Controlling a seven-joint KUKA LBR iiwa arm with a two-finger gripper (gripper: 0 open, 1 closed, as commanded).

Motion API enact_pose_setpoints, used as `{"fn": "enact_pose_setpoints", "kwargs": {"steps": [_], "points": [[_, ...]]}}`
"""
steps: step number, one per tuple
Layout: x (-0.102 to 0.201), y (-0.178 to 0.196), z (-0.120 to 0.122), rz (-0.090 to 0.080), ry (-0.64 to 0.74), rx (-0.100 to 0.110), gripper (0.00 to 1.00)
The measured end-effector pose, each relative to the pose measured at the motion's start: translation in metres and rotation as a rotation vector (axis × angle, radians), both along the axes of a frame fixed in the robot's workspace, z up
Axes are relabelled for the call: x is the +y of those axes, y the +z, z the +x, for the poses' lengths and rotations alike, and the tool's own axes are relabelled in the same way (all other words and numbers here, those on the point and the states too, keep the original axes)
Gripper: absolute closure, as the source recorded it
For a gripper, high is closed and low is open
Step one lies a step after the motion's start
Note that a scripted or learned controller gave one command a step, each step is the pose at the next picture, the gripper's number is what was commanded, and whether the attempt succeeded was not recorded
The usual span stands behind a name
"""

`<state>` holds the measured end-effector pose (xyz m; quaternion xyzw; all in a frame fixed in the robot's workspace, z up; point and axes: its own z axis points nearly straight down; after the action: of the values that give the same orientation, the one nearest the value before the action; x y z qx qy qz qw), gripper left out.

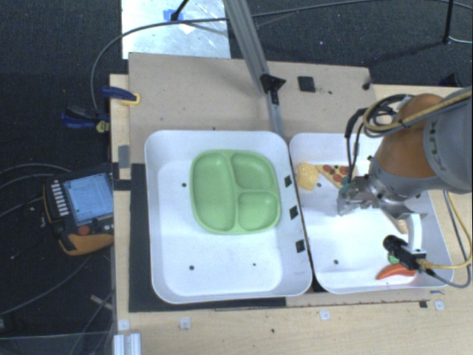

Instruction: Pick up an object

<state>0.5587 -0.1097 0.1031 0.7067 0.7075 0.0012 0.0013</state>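
Nearest the camera, at the near right corner of the right bin, lies an orange-red carrot-like piece, with a black-and-white part of my arm's hardware hanging just over it. Farther back in that bin, close to its far left corner, sit my likelier targets: a yellowish lump and, just to its right, a pizza-slice toy with red dots. They lie almost touching, flat on the white floor.

My claw hangs just near and right of the pizza slice, low over the bin. Whether it is spread or pinched I cannot tell from above, and I see nothing held in it.

To do this well, I judge I should choose one piece, probably the yellowish lump, since it looks thicker and easier to pinch than the flat slice. I would centre over it, come straight down, and keep clear of the bin wall on the left, which could block a finger.

Left of all this, the left bin holds a green divided plate, and both bins rest on the worktop.
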Motion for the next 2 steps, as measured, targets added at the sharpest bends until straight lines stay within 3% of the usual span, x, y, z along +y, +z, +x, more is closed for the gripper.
{"fn": "enact_pose_setpoints", "kwargs": {"steps": [2], "points": [[0.012,0.106,0.004,0.000,0.004,-0.002,1.00]]}}
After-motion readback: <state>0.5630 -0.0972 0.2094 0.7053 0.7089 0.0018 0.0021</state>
